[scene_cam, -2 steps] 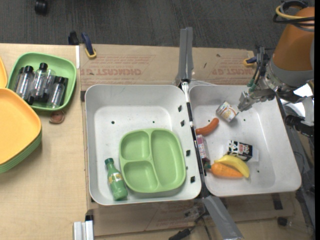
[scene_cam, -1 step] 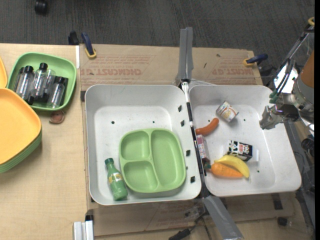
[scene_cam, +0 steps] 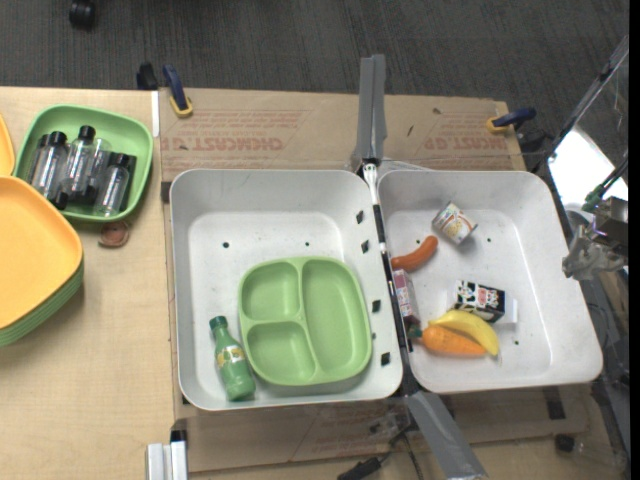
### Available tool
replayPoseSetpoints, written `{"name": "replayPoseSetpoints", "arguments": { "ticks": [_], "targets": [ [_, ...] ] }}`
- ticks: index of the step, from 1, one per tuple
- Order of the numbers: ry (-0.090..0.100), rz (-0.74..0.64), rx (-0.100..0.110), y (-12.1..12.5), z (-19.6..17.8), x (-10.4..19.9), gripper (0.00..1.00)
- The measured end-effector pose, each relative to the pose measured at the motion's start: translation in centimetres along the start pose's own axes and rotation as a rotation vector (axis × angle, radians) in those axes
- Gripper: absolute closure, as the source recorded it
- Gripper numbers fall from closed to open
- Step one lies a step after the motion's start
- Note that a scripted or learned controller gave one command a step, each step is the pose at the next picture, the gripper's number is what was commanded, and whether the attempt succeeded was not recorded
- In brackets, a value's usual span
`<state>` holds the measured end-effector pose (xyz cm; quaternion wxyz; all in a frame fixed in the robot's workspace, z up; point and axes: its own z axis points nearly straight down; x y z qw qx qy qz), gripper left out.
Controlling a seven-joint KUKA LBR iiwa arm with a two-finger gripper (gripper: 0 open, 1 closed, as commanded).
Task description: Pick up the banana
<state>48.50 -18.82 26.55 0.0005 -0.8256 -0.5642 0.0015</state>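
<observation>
The yellow banana [scene_cam: 472,326] lies in the right bin [scene_cam: 535,363], near its front edge. It curves over an orange carrot [scene_cam: 450,341] and touches it. A black-and-white carton [scene_cam: 482,299] sits just behind the banana. My gripper [scene_cam: 592,246] is a grey shape at the right edge of the view, outside the right bin's rim. It is well to the right of the banana and a little behind it. Nothing is seen held in it.
The right bin also holds an orange-red sausage [scene_cam: 415,253], a small can [scene_cam: 454,223] and a thin tube [scene_cam: 402,293] by the middle wall. The left bin [scene_cam: 200,218] holds a green divided plate [scene_cam: 305,320] and a green bottle [scene_cam: 231,359]. Orange plates [scene_cam: 30,258] and a bottle tray [scene_cam: 85,163] stand far left.
</observation>
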Motion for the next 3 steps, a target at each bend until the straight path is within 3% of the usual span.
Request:
{"name": "replayPoseSetpoints", "arguments": {
  "ticks": [1,2,3],
  "targets": [
    [0.0,-0.011,0.0,4.9,3.0,2.0,1.0],
    [0.0,-0.195,-0.001,3.8,1.4,8.6,1.0],
    [0.001,-0.595,0.0,4.2,3.9,9.9,1.0]
  ]
}}
